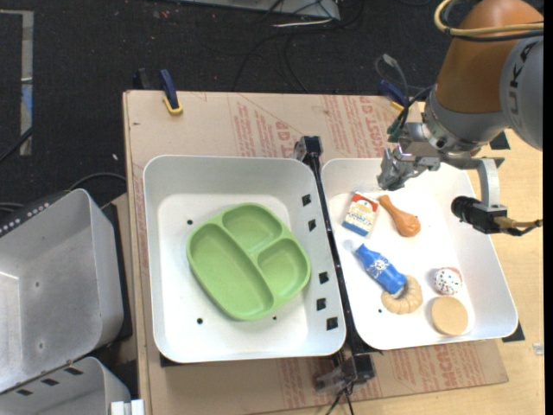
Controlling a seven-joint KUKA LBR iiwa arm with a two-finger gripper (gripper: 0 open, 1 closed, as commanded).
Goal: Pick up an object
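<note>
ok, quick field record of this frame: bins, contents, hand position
left bin: green divided plate
right bin: small carton, toy drumstick, blue tube, croissant-like toy, spotted ball, tan disc
hand: above right bin's far left corner, near the carton
held: nothing visibly between the fingers

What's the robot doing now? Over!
Pincer hovering at right bin's far edge, holding nothing seen. Nearest: drumstick toy, small carton. Nothing blocking.
</note>
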